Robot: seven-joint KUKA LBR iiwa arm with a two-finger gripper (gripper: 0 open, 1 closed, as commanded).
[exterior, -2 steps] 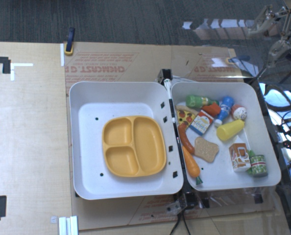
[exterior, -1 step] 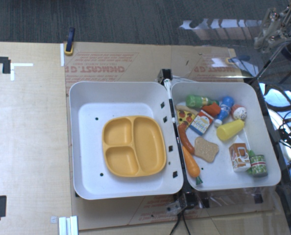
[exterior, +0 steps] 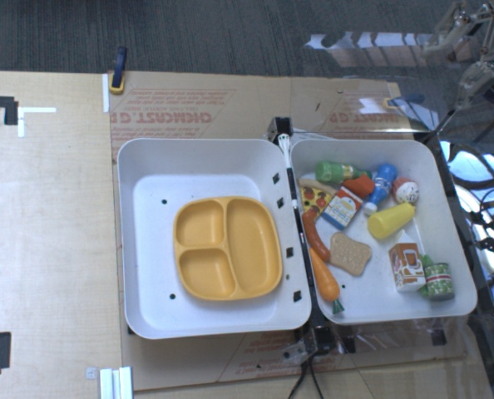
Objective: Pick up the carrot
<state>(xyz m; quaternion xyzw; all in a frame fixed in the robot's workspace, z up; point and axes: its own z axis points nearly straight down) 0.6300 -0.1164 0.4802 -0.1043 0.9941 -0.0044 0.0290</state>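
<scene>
The carrot [exterior: 324, 278] is orange with a small green tip. It lies along the left wall of the right bin [exterior: 447, 191], near that bin's front corner, its green end pointing to the front. A reddish sausage [exterior: 315, 233] lies just behind it, and a slice of bread [exterior: 350, 254] sits right beside it.
The left bin [exterior: 147, 248] holds a yellow divided plate [exterior: 228, 247]. The right bin also holds a pizza slice [exterior: 314, 195], a green bottle [exterior: 336, 172], a blue bottle [exterior: 382, 181], a yellow bottle [exterior: 391, 220], a white ball [exterior: 407, 192], a carton [exterior: 407, 267] and a green can [exterior: 437, 278].
</scene>
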